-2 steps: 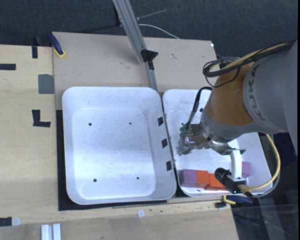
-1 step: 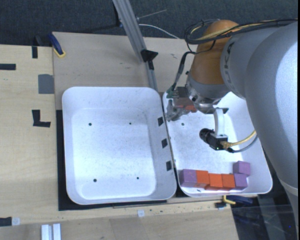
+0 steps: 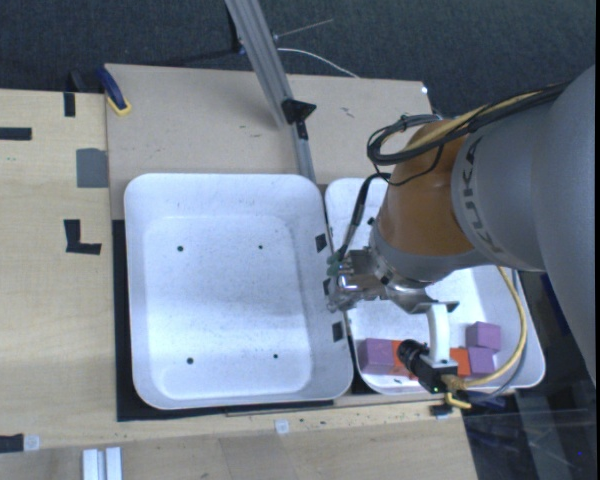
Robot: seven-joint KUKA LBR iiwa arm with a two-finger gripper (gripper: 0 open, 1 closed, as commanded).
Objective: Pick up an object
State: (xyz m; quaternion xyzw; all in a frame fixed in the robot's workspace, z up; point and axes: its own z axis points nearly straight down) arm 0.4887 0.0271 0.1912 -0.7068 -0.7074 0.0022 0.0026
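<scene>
Reaching in from the right: grey arm (image 3: 520,178) with its orange band (image 3: 425,203), hanging over the right bin (image 3: 342,203) and covering much of it. Hovering low near that bin's left wall: the gripper (image 3: 342,286), a dark metal cluster just beside the divide between the two bins. Impossible telling how the jaws are standing, being too small and dark against the bin wall; nothing visibly held. Lying along the right bin's near edge: a purple block (image 3: 380,354) near the left corner, a second purple block (image 3: 483,336) farther right, an orange block (image 3: 467,362) just beside and below it. Sitting alongside: the left bin (image 3: 220,288), both bins resting on the wooden bench (image 3: 40,298).
</scene>
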